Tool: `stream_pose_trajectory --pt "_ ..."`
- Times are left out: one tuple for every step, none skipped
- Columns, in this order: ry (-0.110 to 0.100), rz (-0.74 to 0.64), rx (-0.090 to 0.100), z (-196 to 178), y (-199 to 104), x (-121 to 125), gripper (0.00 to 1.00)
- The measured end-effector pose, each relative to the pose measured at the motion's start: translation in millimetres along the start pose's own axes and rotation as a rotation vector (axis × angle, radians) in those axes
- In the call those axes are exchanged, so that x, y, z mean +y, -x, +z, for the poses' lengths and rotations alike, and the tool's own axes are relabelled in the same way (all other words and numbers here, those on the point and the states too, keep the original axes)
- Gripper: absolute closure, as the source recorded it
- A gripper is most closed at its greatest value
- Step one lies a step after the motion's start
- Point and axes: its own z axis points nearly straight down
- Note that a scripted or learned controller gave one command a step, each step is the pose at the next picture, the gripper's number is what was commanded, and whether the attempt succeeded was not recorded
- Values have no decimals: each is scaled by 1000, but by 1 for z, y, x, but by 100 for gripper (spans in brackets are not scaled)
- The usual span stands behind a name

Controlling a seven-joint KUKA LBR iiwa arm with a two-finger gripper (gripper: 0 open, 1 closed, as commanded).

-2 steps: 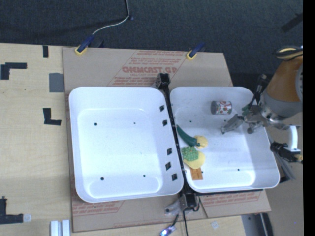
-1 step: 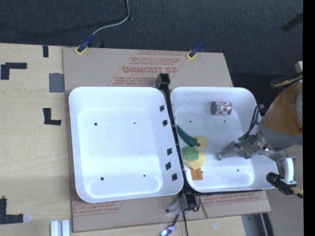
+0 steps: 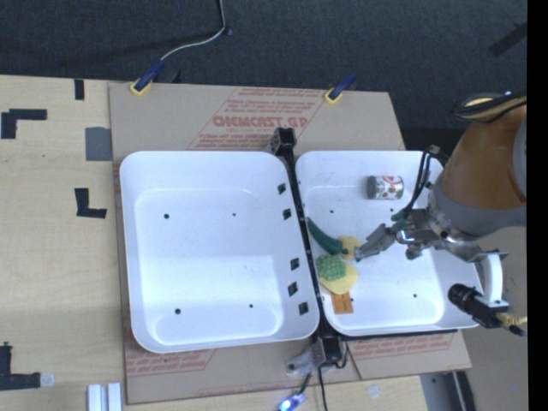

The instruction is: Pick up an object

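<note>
- Pincer (image 3: 366, 248) sits low in the right bin (image 3: 377, 311); its grip cannot be told.
- Yellow-green toy (image 3: 332, 269) lies just beside its tip, against the divider.
- Small can (image 3: 385, 187) lies apart, near the far wall.

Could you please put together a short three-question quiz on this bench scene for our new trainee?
1. True or false: the small can lies in the right bin.
2. Multiple choice: the hand is nearest to which thing? A) the small can B) the cluster of green and yellow items C) the blue clamp
3. Fill in: the cluster of green and yellow items sits close to the right bin's ______ wall, by the divider between the bins.

Key
1. True.
2. B: the hand's tip is right beside the cluster, while the can lies apart, nearer the far wall.
3. Left.
</note>
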Motion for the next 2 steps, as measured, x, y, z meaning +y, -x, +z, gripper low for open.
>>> stream_pose_trajectory --pt "-10 14 -6 131 58 27 0" --pt "-2 4 -3 126 7 117 0"
